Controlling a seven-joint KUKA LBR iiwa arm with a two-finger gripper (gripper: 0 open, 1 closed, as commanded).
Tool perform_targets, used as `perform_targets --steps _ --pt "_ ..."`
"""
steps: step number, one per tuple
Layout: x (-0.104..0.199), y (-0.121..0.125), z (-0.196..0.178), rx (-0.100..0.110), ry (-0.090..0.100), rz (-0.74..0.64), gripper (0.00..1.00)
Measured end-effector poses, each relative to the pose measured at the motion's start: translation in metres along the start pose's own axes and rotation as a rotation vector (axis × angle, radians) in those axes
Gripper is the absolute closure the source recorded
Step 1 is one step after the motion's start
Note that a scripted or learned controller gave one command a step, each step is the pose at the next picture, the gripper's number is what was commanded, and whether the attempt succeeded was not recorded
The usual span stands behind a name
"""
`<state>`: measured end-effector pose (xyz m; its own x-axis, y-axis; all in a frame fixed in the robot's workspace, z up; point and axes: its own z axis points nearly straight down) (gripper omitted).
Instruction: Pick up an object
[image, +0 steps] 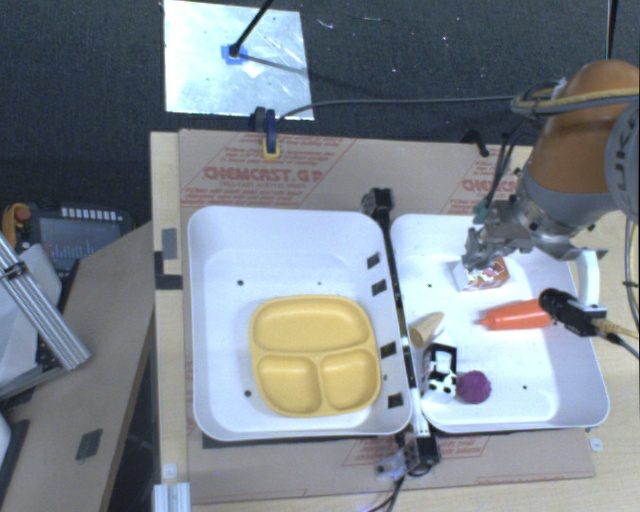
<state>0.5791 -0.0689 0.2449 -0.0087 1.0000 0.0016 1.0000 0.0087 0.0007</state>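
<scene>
Gripper (487, 248): low over the far part of the right bin (570, 400), pointing down, right above a small packet; how wide it stands cannot be told.
Arm (580, 150): grey with an orange band, coming in from the right over the right bin's far corner.
Packet (485, 276): small, red and white, flat on the bin floor just below the gripper; whether the two touch cannot be told.
Carrot (513, 317): orange, lying crosswise near the packet, on its near side.
Tan piece (427, 325): beside the bin's left wall, left of the carrot.
Black-and-white toy (441, 372): near the front left corner of the right bin.
Purple ball (474, 386): just beside the toy, on its right.
Left bin (230, 250): holds a yellow divided plate (314, 355) towards its near side.
</scene>
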Motion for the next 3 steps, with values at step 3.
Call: perform_targets --steps 3 --pt "0.165 -0.052 0.012 0.001 0.001 -0.002 1.0"
